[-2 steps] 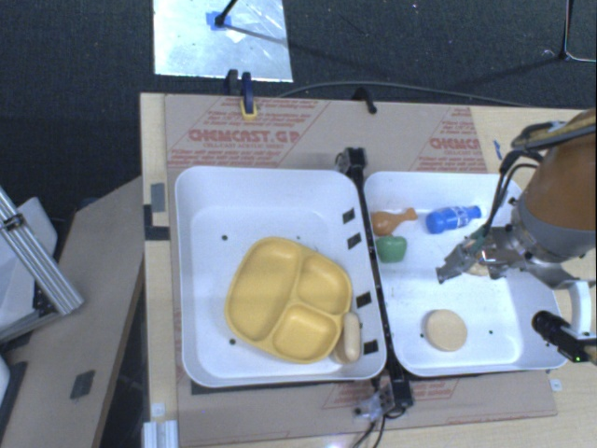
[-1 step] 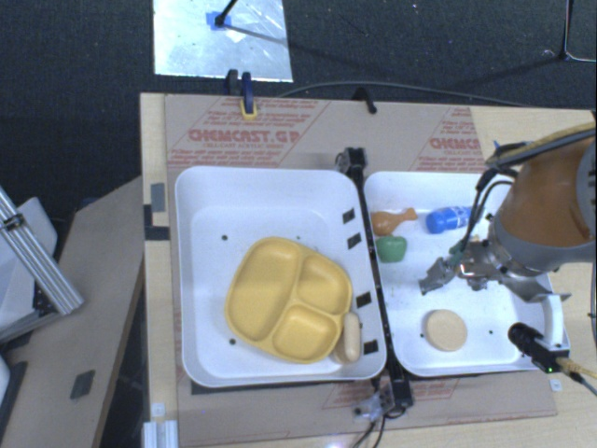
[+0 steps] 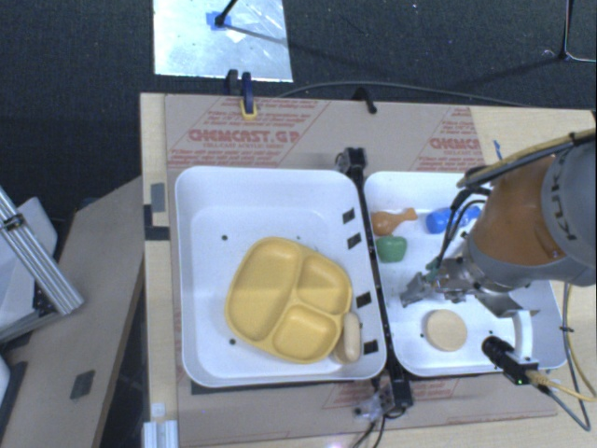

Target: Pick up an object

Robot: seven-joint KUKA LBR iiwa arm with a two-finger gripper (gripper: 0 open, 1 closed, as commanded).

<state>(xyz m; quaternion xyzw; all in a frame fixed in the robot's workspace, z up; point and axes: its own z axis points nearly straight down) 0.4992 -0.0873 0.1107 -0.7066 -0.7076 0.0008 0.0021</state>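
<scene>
Tan disc (image 3: 446, 329) just below tilted claw (image 3: 417, 289)

The arm (image 3: 536, 227) was cut off by the right edge of the view, so its upper links could not be seen. Its wrist covered part of the right bin (image 3: 410, 187), hiding the floor and the far right wall beneath it. The gripper (image 3: 417, 290) appeared as a dark, blurred shape; the stance of its fingers could not be told. The blue object (image 3: 440, 220) was partly hidden behind a cable and the arm's body, so its full outline could not be made out. The beige oval object (image 3: 351, 336) overlapped the yellow tray's (image 3: 289, 297) near corner. The metal rail (image 3: 33, 259) was cut off by the left edge.
</scene>
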